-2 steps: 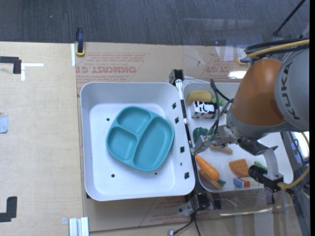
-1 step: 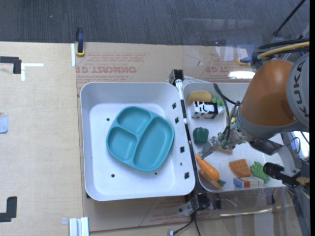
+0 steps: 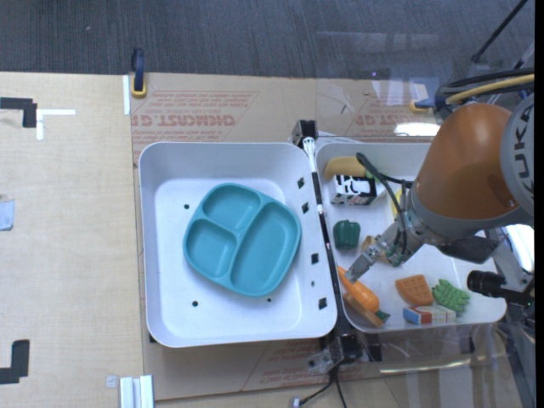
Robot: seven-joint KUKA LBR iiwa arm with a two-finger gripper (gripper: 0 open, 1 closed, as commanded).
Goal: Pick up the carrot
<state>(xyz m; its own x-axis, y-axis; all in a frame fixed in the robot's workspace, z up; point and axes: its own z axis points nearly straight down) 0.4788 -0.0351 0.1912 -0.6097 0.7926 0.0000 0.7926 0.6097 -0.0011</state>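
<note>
Left bin [image 3: 161,313]: it carries a teal divided plate [image 3: 242,238] and nothing of the task; a wrong move to this side only wastes the try.

Divider [image 3: 319,236]: the two bins meet here, and the carrot lies very near this wall, so one finger can hit the rim instead of going down beside the carrot.

Carrot [image 3: 358,293]: it lies in the right bin [image 3: 484,313], at the front left corner, slanted, with the green end to the front. It is round and smooth, so I judge it can roll or slip out if the grip lands off its middle.

Green pepper [image 3: 346,234]: it stands just behind the carrot; a sweep from the back can push it.

Claw [image 3: 371,259]: it hangs just above and behind the carrot, nothing is between the fingers, and how wide they stand I cannot tell.

Cracker [image 3: 414,290]: it lies to the right of the carrot, apart from it; small risk.

Broccoli [image 3: 450,296]: further right, no danger here.
</note>
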